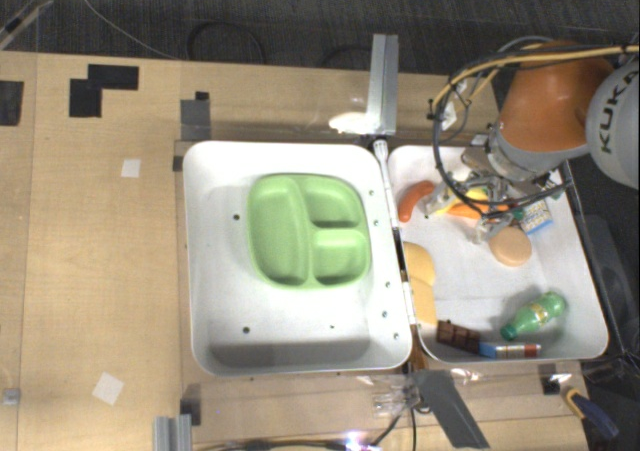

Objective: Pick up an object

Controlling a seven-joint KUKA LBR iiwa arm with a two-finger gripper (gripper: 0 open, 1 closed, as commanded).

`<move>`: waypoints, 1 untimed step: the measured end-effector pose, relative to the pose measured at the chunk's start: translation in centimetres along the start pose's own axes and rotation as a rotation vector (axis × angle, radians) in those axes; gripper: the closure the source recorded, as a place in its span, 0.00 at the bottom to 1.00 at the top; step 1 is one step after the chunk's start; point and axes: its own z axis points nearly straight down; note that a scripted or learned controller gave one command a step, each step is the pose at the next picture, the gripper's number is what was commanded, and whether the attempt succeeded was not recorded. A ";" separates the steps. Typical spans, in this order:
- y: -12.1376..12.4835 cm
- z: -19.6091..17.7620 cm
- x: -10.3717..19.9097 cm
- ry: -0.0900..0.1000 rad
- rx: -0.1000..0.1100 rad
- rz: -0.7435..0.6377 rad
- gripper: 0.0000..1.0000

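Note:
My gripper [487, 207] hangs low in the back half of the right bin [585, 269], under the orange wrist band. Right beside it lie a yellow-orange item [463, 207] and a blue-and-white packet [538, 220]. A red-orange piece [413, 199] lies to its left. A tan round object [512, 247] sits just in front of it. Nearer the front lie a green bottle [535, 314], a brown bar [458, 336] and a red-and-blue marker [516, 349]. The wrist and cables cover the gripper's tips.
A green divided plate [306, 229] lies in the left bin [215, 269]. A pale yellow lump [420, 274] rests against the divider wall between the bins. A metal post [383, 79] stands behind the bins.

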 end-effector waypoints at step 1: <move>6.4 -0.1 1.1 -0.001 0.000 0.144 0.00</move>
